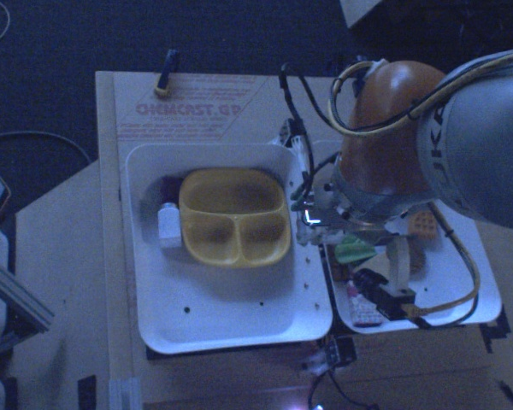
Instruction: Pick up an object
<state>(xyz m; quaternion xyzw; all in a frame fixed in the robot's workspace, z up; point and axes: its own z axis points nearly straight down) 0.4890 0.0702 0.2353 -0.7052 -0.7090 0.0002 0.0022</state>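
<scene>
My gripper hangs low over the left part of the right bin, mostly hidden under the grey and orange wrist. A green object lies right beneath it. An orange waffle-like piece sits to its right, with a brownish item below that. A small pink and white object lies near the bin's front. Whether anything is between the fingers is hidden.
The left bin holds a yellow divided plate and a small white bottle at the plate's left side. A cardboard sheet lies behind the bins. The dividing rims run just left of the gripper.
</scene>
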